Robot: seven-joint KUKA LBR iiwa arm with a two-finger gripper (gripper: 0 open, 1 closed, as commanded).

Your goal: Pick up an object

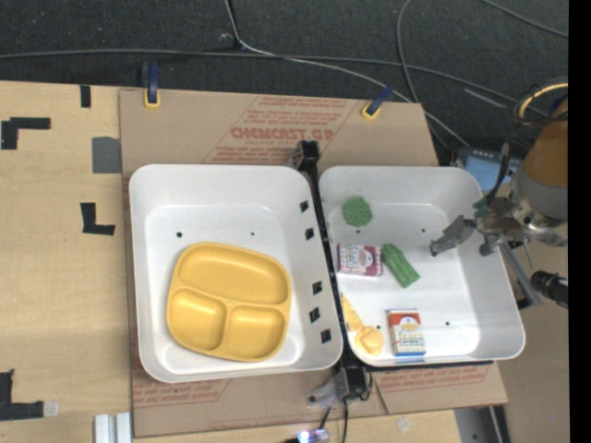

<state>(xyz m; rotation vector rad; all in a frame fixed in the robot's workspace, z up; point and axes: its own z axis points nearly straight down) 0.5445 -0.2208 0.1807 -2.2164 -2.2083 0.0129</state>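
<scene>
The gripper (454, 236) is hanging over the right bin's (480, 340) far right side, nothing between its fingers; how wide they are standing is too blurry to tell. The green block (401, 265) is lying mid-bin, well apart from it.

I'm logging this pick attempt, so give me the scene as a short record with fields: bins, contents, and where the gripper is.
left bin: yellow divided tray
right bin: green round object, green oblong object, pink-labelled packet, small red-and-white box, yellow pieces
gripper: over the right bin's right side, holding nothing visible
arm: enters from the right
</scene>
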